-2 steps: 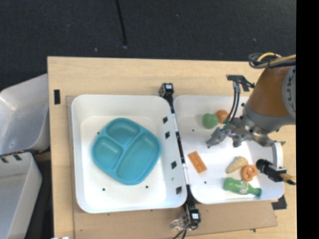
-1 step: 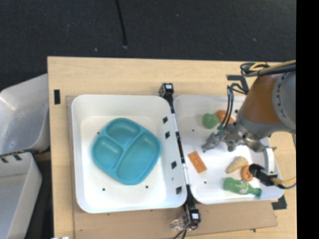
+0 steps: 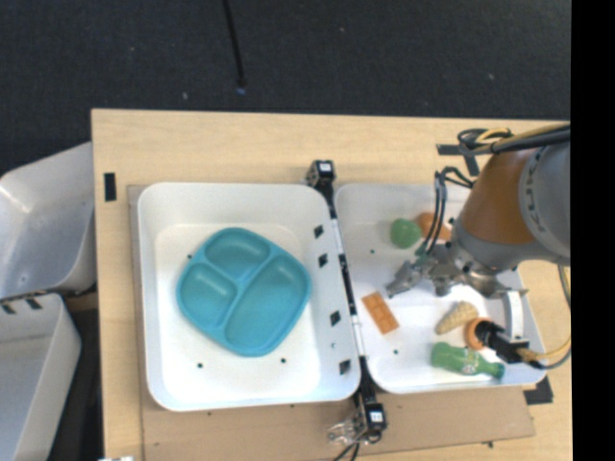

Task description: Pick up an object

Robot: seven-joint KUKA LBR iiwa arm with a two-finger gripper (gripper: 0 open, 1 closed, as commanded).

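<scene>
Tool [image 3: 411,279] at the end of the grey arm [image 3: 514,214] hangs low over the right bin [image 3: 380,214], its dark fingers spread narrowly with nothing between them, just left of the arm's orange band. Beneath everything lies a pale wooden desk [image 3: 211,147] on a dark carpeted floor [image 3: 384,36]. Two white bins sit side by side on it. One blue divided plate [image 3: 245,291] lies alone in the left bin [image 3: 154,353]. In the right bin are one green bottle-like piece [image 3: 461,360], one orange block [image 3: 380,313], one green ball [image 3: 405,231] and one tan cone-shaped piece [image 3: 455,318]. The orange block lies nearest the tool, just below it and apart.
</scene>
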